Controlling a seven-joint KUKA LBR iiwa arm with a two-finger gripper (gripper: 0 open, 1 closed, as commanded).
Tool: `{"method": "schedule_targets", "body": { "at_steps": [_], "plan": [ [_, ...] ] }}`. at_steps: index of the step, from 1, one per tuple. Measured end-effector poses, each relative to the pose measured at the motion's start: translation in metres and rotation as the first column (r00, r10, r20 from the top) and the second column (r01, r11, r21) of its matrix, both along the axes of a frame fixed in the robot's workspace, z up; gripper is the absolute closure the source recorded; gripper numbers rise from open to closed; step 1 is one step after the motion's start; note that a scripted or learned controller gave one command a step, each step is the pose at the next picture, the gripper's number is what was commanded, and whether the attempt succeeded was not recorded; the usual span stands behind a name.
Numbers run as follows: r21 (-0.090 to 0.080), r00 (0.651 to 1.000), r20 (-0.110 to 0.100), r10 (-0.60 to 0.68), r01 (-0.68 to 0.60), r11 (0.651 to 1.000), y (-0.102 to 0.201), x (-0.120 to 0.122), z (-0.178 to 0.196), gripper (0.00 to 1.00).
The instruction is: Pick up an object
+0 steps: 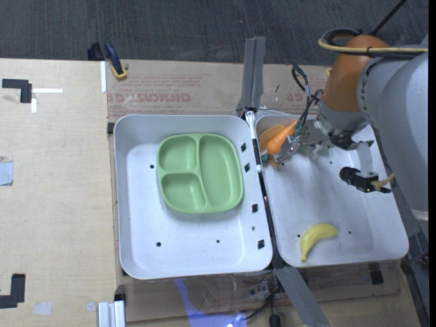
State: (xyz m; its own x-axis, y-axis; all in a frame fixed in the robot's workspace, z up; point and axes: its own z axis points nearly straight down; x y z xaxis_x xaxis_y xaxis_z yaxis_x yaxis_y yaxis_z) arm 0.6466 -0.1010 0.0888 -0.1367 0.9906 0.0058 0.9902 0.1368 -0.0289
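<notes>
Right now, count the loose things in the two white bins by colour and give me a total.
Green: 1, the divided plate in the left bin.
Yellow: 1, the banana in the right bin.
Orange: 1, the carrot at the right bin's far left corner.
Total: 3.

1 arm [398, 107] in the camera view, entering from the right. Grey links fill the upper right corner; the orange band [351, 73] sits above the wrist. Black and yellow cables loop over the band and trail down along the wrist. The wrist angles down and to the left, low over the far end of the right side. Gripper [289, 145] points left at the end of the wrist, metal parts visible. Finger state not resolvable at this slant.
</notes>
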Motion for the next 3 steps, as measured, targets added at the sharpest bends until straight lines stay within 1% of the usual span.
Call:
{"method": "schedule_targets", "body": {
  "at_steps": [1,2,3],
  "plan": [
    [0.006,1.000,-0.011,-0.003,0.003,1.000,-0.003,0.003,-0.001,0.00],
    [0.009,1.000,-0.010,0.011,-0.011,1.000,-0.013,0.004,-0.001,0.00],
    [-0.001,1.000,-0.006,0.014,-0.014,1.000,-0.003,0.003,-0.002,0.00]
  ]
}}
